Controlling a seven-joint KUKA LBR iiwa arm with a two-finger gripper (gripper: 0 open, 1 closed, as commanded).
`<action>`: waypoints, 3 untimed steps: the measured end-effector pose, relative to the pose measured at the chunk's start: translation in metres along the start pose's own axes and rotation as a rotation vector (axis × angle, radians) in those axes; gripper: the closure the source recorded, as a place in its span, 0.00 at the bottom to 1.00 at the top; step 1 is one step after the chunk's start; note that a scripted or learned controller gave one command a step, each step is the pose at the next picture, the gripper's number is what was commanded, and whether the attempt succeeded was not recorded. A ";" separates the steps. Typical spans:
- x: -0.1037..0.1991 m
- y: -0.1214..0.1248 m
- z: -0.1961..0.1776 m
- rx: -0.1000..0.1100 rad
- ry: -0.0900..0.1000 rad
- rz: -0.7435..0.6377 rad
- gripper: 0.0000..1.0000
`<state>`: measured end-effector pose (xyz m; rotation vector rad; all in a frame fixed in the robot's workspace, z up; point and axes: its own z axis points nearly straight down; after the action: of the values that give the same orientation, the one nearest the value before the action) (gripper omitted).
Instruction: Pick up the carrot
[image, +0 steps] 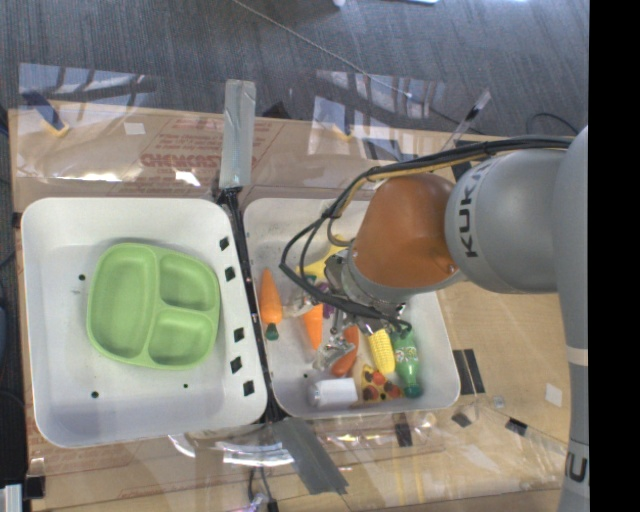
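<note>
The gripper (345, 325) hangs low in the right bin (432, 345); I cannot tell its state. The carrot (270, 302) lies to its left by the bin's left wall, long axis running up-down the view.

Place: robot lab — taped cardboard bench (150, 150) | white bins (40, 300) (toy food)

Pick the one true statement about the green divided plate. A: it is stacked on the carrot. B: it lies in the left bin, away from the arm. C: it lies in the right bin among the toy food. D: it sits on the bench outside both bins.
B: the green divided plate lies flat in the left bin, while the carrot lies in the right bin under the arm.
</note>
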<state>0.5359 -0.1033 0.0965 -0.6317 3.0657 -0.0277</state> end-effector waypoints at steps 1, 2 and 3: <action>-0.003 0.005 -0.010 -0.006 -0.002 -0.011 1.00; -0.033 0.084 -0.100 -0.018 0.001 -0.033 1.00; -0.038 0.071 -0.127 -0.019 0.002 -0.284 1.00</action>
<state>0.5410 -0.0215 0.2220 -1.0623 2.9536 -0.0010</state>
